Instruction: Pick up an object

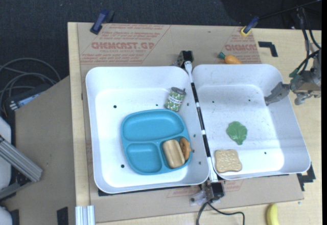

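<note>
Robot hand hovers at right bin's edge
Whether it is spread cannot be told; green leaf and cracker lie below.

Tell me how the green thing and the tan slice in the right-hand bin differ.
The green piece is small, rounded and crinkly; the tan slice is larger, squarish and flat like toast. The green piece lies mid-bin; the slice sits at the near left corner. Both lie loose in the right bin, apart.

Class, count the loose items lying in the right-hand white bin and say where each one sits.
2. A green leaf-like piece lies near the middle of the right bin; a tan bread-like slice rests in its near-left corner.
</note>
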Robot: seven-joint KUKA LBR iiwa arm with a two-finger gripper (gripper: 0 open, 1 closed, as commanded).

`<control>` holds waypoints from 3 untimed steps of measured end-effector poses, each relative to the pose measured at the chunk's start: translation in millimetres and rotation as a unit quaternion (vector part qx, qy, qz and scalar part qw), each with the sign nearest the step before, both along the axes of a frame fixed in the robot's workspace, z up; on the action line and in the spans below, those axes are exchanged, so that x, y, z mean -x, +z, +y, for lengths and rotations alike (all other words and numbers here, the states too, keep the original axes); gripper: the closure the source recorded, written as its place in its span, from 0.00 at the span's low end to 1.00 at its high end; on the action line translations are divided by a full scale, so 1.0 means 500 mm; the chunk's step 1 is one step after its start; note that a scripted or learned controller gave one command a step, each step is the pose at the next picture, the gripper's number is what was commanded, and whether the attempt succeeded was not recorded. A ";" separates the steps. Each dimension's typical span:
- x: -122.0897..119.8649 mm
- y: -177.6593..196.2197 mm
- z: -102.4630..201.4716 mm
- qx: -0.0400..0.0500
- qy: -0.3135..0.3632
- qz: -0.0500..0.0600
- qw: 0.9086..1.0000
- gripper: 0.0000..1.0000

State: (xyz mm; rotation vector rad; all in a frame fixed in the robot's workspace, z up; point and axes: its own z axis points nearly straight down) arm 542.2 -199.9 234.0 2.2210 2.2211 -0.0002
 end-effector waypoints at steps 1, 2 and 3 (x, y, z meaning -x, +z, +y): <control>-0.020 -0.123 0.116 -0.001 0.001 0.001 1.000 0.00; 0.003 -0.276 0.140 -0.001 0.000 0.001 1.000 0.00; 0.048 -0.299 0.185 -0.001 0.000 0.000 1.000 0.00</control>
